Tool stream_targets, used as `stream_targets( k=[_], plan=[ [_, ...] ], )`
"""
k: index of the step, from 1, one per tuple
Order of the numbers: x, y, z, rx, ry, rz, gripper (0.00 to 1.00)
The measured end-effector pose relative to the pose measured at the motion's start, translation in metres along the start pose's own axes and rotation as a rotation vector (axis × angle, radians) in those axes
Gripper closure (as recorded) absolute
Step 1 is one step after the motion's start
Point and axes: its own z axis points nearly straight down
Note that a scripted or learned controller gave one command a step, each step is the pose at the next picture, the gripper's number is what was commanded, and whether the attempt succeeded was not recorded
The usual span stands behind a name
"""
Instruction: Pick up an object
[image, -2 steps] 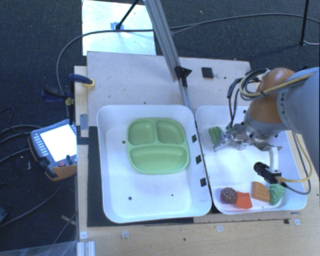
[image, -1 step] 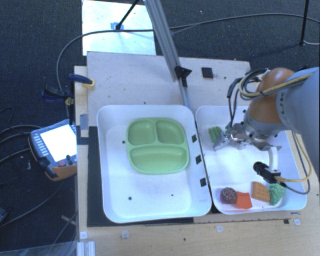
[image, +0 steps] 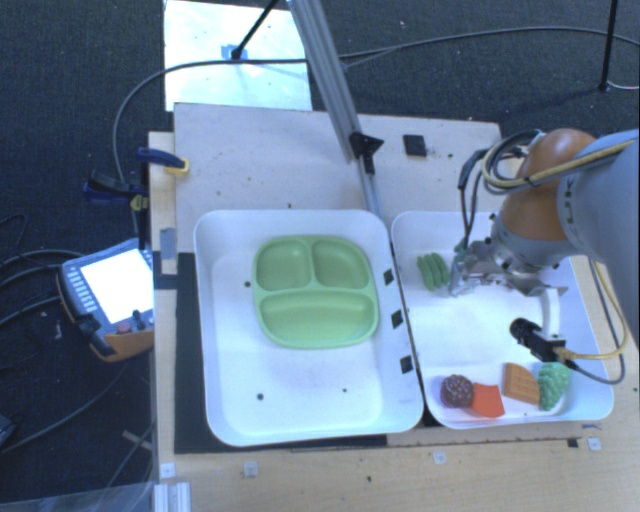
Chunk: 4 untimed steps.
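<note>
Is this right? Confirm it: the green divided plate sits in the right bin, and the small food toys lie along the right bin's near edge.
Not quite. The camera view shows the green divided plate in the left bin, not the right one. The rest holds: the small food toys lie along the near edge of the right bin.

white bins (image: 300, 425), one pale green divided plate (image: 315, 290)
toy food: ridged green piece (image: 432, 270), brown round (image: 457, 390), orange wedge (image: 487, 401), tan cracker (image: 520, 383), green broccoli (image: 553, 385).

A pale bench (image: 300, 150) is carrying two shallow white bins side by side. The left bin (image: 225, 300) is sitting touching the right bin (image: 590, 400). Behind the left bin, a small black square (image: 415, 146) is lying on the bench top.
</note>
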Motion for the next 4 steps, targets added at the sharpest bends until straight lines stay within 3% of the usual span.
stream_targets(
  k=[2,3,4],
  plan=[
    [0.015,0.004,-0.117,0.003,0.001,-0.007,1.0],
    [0.015,0.006,-0.13,0.006,0.002,-0.006,1.0],
    [0.069,-0.006,-0.121,0.009,0.003,-0.009,1.0]
  ],
)
